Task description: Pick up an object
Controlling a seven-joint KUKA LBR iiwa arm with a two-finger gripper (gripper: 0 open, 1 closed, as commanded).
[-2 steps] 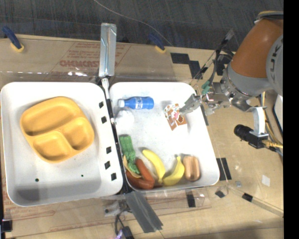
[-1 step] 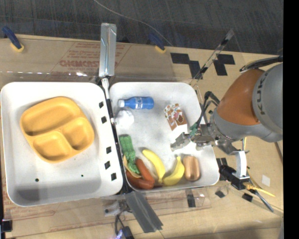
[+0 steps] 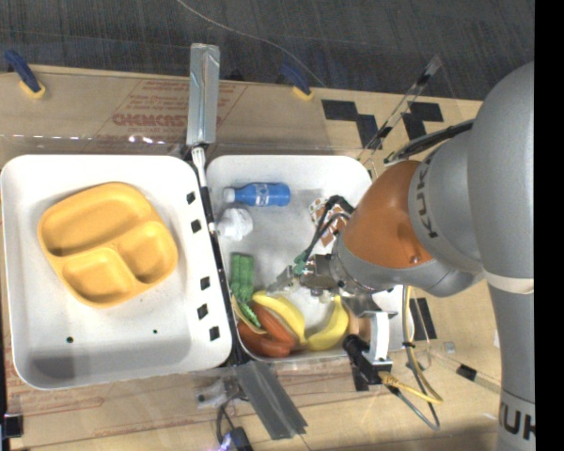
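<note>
Camera view looks down at a slant on a table covered in brown cardboard, with two shallow white bins side by side. At left of the frame, the left bin holds a yellow divided tray lying in its upper half. Right of centre, the right bin holds the loose things. A blue bottle lies on its side near the bin's upper wall, and just below and left of it sits a crumpled white item. Lower down, a green object lies along the bin's left wall, touching a pile in the lower corner: two yellow bananas curve over a red-brown object.

A grey arm comes in from the right side of the frame, its orange band hanging over the right half of the right bin. The hand sits low over the middle of that bin, just above the bananas and right of the green object; the wrist and cables cover most of it, so I cannot tell whether it is released or clenched, and nothing can be seen between its tips. Near the bin's upper right, half under the wrist, a small red and white thing shows, too hidden to identify.
</note>
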